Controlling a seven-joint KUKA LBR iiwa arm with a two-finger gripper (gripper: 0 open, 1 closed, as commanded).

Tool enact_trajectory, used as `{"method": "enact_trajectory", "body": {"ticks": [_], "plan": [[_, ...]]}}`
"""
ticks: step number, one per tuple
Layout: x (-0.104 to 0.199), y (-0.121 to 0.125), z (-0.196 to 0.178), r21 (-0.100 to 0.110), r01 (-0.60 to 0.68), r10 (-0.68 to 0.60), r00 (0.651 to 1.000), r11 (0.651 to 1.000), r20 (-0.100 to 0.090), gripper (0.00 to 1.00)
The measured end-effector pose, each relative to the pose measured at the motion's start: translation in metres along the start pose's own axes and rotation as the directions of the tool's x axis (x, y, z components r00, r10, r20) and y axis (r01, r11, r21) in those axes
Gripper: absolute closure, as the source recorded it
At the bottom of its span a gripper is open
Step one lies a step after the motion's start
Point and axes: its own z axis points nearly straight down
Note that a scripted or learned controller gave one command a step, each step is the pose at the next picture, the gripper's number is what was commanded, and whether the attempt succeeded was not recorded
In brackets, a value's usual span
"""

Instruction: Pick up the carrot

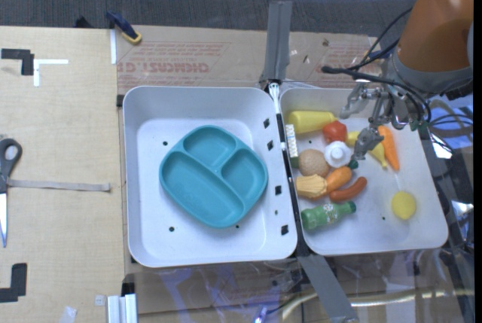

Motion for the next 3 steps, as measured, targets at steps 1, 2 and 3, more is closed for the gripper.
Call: {"method": "enact_trajectory", "body": {"ticks": [1, 2, 3], "plan": [[0.006, -0.056, 0.099, 0.004, -0.027, 0.027, 1.0, 1.0, 0.016, 0.0], [0.004, -0.054, 0.089, 0.004, -0.024, 0.024, 0.999, 1.0, 0.023, 1.0], [-0.026, -0.063, -0.024, 0.0, -0.122, 0.122, 0.992, 0.993, 0.007, 1.0]]}}
